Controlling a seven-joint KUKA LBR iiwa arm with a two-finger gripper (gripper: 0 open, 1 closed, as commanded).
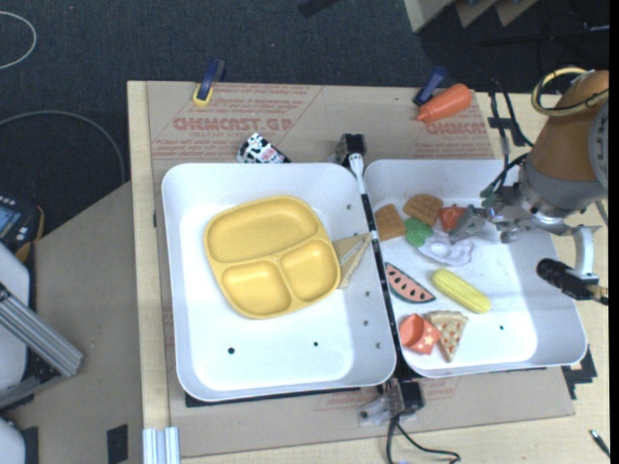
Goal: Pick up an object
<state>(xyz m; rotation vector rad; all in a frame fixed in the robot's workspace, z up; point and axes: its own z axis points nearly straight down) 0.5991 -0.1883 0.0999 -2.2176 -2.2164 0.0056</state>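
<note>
You have two white bins side by side on the counter point(155, 114). The left bin point(193, 336) carries a yellow divided plate point(269, 255) near its centre, set flat with its compartments up. The right bin point(542, 341) is where your pickable things sit, scattered loosely, probably so each can be approached on its own: a slice of toy toast point(424, 207) and a brown piece point(389, 221) toward 11 o'clock, a green piece point(418, 231) just beside them, a white crumpled item point(451, 251) near the middle, a watermelon slice point(407, 285) at about 8 o'clock, a corn cob point(460, 290) just below centre, and a tomato point(417, 332) touching a pizza slice point(448, 333) at 6 o'clock.

Your arm enters from 3 o'clock and slants down into the right bin. The end effector point(464, 224) sits low at roughly 12 o'clock of that bin, right at a small red object point(449, 217) and just above the white crumpled item. You cannot tell from this angle how far apart the fingers stand, or whether anything is pinched between them, so treat no object as held. The red object looks like the likely target.
</note>
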